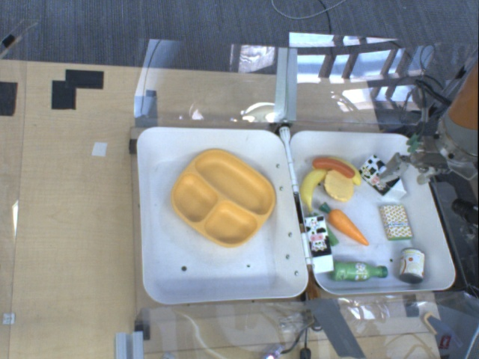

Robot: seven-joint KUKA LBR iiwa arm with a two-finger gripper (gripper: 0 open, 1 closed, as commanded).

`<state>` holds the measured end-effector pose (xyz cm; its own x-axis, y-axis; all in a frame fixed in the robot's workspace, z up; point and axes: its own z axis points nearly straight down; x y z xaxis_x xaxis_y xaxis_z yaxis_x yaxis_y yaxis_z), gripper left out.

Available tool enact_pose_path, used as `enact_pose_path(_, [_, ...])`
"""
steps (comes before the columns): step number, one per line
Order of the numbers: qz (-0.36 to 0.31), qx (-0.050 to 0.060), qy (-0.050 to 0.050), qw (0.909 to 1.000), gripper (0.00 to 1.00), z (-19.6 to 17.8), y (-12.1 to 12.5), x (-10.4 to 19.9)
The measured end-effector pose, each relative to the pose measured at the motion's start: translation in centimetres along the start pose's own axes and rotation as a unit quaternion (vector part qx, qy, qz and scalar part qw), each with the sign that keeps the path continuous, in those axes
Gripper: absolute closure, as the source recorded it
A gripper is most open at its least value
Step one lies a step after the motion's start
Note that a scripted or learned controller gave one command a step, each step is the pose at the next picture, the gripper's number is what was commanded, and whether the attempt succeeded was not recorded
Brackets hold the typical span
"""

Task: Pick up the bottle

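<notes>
The bottle [358, 271] is green with a white label. It lies on its side near the front edge of the right bin [441, 275], cap pointing right. My gripper [400, 167] hangs over the bin's far right part, just beside a small cow-patterned carton [372, 170]. It is well away from the bottle, which lies free with nothing touching it.
The right bin also holds a banana [310, 187], a sausage [334, 165], a yellow disc [338, 188], a carrot [349, 226], a second cow-patterned carton [318, 239], a cracker box [394, 221] and a small can [411, 264] right of the bottle. A yellow divided plate [223, 197] sits in the left bin [161, 275].
</notes>
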<state>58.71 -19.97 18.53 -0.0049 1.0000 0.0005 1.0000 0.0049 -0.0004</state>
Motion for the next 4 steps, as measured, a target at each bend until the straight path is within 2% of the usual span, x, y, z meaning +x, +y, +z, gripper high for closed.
enact_pose_path(1, [-0.003,-0.001,0.000,1.0000,1.00,-1.0,0.1,0.1])
enact_pose_path(2, [-0.188,-0.001,0.000,0.9822,1.00,2.6,-2.2,5.6])
enact_pose_path(3, [-0.302,-0.003,-0.002,0.9533,1.00,-11.6,-7.9,7.8])
enact_pose_path(4, [-0.261,-0.004,-0.002,0.9654,1.00,-25.1,-9.0,11.8])
